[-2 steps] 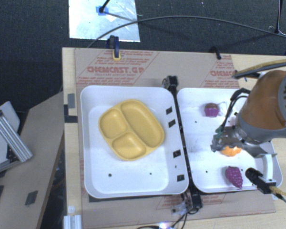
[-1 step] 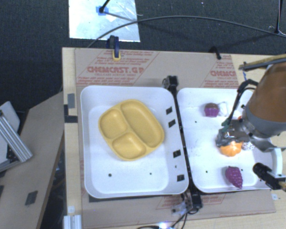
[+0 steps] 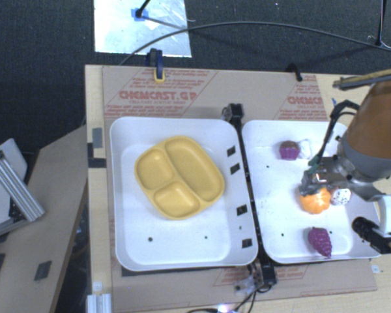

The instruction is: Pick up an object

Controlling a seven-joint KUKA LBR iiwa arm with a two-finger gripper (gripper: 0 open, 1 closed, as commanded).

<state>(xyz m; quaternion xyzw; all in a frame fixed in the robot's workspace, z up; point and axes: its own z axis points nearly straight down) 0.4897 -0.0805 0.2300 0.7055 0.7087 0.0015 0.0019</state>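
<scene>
We see the arm (image 3: pixel 376 132) reaching in from the right over the right bin (image 3: pixel 274 240), its orange band and grey wrist hanging above the bin's right half. The gripper (image 3: pixel 315 182) sits low over an orange ball-like object (image 3: pixel 315 201), right at its far edge, but we cannot tell how the pincer stands. Just right of the orange object lies a small white piece with dark spots (image 3: pixel 341 196). Toward the near edge of that bin lies a purple grape cluster (image 3: pixel 320 240), and at the far side a smaller purple object (image 3: pixel 289 150) beside something pale. In the left bin (image 3: pixel 127 240) rests a yellow three-compartment tray (image 3: pixel 179 176), lying flat around the middle.
</scene>
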